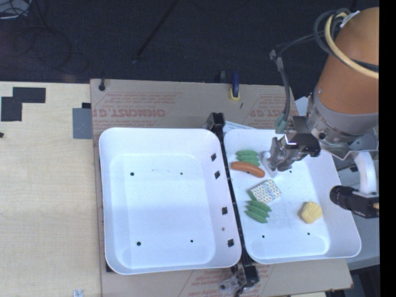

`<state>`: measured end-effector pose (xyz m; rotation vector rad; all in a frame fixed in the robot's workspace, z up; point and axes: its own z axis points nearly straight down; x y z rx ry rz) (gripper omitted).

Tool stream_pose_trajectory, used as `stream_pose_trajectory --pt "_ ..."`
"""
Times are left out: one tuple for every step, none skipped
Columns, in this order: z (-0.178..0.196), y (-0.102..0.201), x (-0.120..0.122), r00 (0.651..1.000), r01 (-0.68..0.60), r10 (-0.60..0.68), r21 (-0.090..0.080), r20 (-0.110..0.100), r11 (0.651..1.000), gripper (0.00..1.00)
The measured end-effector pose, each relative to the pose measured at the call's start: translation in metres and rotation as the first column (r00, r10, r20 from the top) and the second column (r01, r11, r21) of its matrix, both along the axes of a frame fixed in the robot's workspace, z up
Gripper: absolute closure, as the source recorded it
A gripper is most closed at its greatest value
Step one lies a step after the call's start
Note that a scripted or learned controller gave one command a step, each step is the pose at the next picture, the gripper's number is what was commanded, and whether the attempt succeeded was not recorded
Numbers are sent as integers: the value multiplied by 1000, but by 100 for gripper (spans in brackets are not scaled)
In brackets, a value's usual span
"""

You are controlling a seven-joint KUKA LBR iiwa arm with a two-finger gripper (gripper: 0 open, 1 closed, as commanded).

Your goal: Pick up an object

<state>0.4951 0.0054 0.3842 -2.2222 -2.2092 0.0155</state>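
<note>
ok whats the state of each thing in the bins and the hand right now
hand: low over the right bin, near the orange sausage, nothing visibly held
orange sausage: lying flat in the right bin
upper green pod: lying flat, just above the sausage
lower green pod: lying flat near the divider
patterned white block: lying flat, tilted cornerwise
yellow corn piece: lying apart, toward the right side
right bin: holds all five items
</note>
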Motion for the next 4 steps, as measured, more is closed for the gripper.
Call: stream_pose_trajectory --pt "9 -1 0 1000 0 0 0 -3 1000 100" --pt "18 -2 1 1000 -2 2 -1 -5 1000 100" --pt "28 -3 1 1000 -4 4 -1 -8 1000 100" --pt "-123 -73 -4 1000 2 -2 0 -7 1000 100"
